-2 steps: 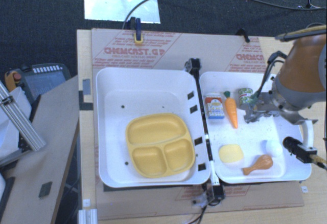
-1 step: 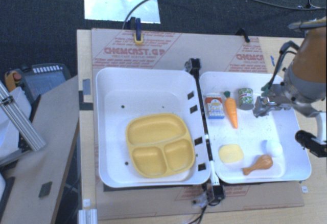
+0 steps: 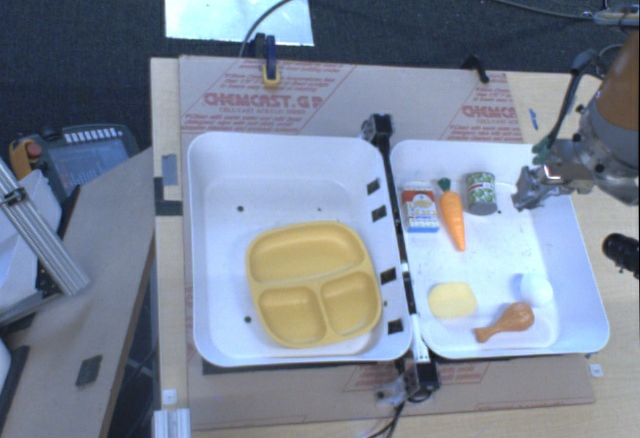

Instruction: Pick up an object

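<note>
Hovering over the right bin (image 3: 590,326), the tool (image 3: 527,188) has its grip hidden from me. Nearest, just beside it, stands the can (image 3: 481,193); descending off-centre could tip it against the carrot (image 3: 454,218).

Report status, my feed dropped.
Hand above right bin's far right, holding nothing visible. Can nearest, carrot beside it. Nothing blocking.
</note>
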Action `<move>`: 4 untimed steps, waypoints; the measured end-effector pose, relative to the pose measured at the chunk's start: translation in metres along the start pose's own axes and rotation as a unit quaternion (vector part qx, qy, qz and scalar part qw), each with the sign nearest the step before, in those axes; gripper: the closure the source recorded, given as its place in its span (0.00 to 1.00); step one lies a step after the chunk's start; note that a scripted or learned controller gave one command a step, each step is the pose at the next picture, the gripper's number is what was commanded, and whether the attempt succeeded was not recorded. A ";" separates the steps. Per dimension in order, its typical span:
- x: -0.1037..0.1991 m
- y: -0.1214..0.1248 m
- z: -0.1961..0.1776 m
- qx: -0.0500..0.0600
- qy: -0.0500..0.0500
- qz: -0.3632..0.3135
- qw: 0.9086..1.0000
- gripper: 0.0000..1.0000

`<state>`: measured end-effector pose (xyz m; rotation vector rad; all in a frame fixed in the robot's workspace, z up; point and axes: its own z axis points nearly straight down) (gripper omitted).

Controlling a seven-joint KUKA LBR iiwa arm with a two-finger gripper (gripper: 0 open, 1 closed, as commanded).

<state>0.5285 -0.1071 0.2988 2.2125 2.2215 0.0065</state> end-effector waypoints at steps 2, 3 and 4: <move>0.099 0.028 0.040 0.003 0.002 -0.003 1.000 1.00; 0.141 0.055 0.042 0.002 0.001 -0.002 1.000 1.00; 0.188 0.078 0.044 0.002 0.002 -0.002 1.000 1.00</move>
